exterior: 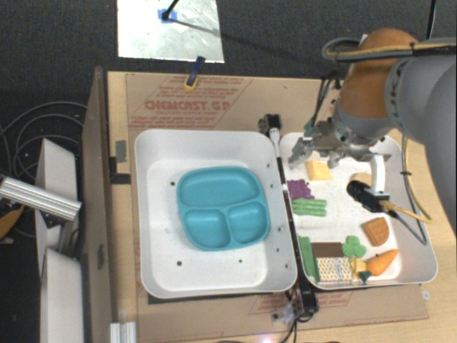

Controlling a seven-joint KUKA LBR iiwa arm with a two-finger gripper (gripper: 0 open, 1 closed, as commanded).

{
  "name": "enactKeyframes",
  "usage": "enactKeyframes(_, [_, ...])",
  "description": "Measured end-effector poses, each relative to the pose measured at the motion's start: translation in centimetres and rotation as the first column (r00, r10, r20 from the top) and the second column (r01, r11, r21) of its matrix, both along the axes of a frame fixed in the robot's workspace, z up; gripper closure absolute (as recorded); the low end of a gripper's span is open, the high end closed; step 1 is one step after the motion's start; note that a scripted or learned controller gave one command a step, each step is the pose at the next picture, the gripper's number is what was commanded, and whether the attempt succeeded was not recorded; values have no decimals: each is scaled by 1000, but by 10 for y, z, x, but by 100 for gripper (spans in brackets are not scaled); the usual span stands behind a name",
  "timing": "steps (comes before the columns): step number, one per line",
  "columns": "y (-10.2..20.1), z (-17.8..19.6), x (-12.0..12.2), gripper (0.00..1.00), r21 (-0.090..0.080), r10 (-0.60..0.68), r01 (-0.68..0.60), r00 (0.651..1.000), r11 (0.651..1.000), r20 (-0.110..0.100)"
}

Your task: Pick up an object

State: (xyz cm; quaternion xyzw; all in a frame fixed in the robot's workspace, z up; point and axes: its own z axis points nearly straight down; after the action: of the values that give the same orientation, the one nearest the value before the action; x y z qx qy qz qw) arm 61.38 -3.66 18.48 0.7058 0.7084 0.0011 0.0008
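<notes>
The gripper (318, 154) hangs over the far-left part of the right bin (418, 274), low above a yellow block (318, 171). Whether it is released or clenched I cannot tell, because the metal parts there are too tangled to read at this slant. I can see nothing held in it. The block lies flat on the bin floor, near the far edge and not far from the left wall. I judge it to be the likely thing to pick, as it sits just under the gripper.

On the near side of the block lie purple grapes (298, 189), and beside them a green pod (308, 206). The other toys are gathered along the near edge, well apart from the gripper. The left bin (153, 148) carries a teal plate (223, 207).

What could go wrong, in my judgement:
- The block is low and flat, so a descent that is a little off centre may press on its top, or push it aside, and not close around it.
- If the block slides, it may go against the grapes or toward the left wall, where a grasp has less room.
- A closing that comes too high would catch only air.
</notes>
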Motion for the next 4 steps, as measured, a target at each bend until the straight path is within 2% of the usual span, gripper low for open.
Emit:
enactKeyframes(1, [-87,23,57,0,-5,-7,7,1000,1000,7])
enactKeyframes(2, [-162,-33,54,0,-3,-6,6,1000,1000,0])
enactKeyframes(3, [-159,-39,7,0,-1,-4,4,1000,1000,-5])
enactKeyframes(4, [-163,-86,-7,0,-1,-4,4,1000,1000,-4])
